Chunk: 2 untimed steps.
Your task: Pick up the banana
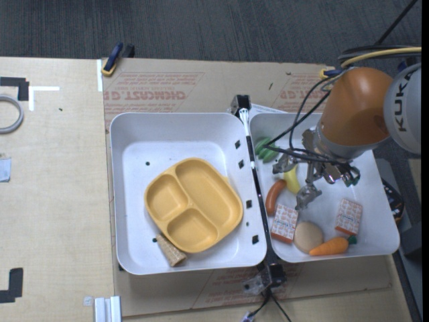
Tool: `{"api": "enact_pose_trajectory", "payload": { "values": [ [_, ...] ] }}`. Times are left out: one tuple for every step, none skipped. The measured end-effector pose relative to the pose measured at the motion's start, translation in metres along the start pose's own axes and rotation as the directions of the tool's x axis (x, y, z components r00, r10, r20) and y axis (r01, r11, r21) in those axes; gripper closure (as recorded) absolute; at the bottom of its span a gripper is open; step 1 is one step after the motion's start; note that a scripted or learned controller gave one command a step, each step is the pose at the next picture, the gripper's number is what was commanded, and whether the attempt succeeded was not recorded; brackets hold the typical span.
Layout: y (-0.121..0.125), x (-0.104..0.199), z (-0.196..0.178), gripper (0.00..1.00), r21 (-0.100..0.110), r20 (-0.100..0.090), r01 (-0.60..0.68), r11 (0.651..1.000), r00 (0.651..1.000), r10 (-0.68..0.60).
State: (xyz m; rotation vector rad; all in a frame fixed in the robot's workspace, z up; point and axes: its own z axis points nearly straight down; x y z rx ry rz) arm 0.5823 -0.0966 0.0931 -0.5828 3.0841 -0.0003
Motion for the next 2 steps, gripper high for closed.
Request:
{"api": "enact_pose_trajectory", "payload": {
  "values": [
    [0.000,-0.001,-0.010,1.00,0.001,0.005,-0.004,1.000,1.000,0.004],
    [0.000,0.033,-0.139,1.00,0.001,0.002,0.149,0.989,0.989,-0.149]
  ]
}}
